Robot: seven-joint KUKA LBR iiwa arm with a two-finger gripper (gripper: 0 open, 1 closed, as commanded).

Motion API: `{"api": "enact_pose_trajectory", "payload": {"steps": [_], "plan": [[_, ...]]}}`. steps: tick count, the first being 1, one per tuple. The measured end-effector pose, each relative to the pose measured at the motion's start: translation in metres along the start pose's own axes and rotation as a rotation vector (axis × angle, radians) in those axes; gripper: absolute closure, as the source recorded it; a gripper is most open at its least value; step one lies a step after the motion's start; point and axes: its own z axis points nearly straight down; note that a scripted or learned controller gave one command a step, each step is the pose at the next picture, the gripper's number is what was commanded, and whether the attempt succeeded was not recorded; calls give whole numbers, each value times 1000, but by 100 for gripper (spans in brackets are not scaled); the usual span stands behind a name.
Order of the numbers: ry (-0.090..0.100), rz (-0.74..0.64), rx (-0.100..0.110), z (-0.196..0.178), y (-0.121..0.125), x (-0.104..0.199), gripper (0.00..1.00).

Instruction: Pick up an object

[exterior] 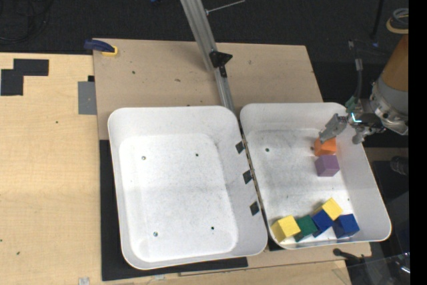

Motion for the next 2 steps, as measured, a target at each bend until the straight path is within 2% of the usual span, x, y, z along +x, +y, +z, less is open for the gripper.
{"api": "enact_pose_trajectory", "payload": {"steps": [1, 2], "plan": [[-2, -2, -4, -3, 1, 0, 0], [0, 0, 2, 61, -3, -1, 0]]}}
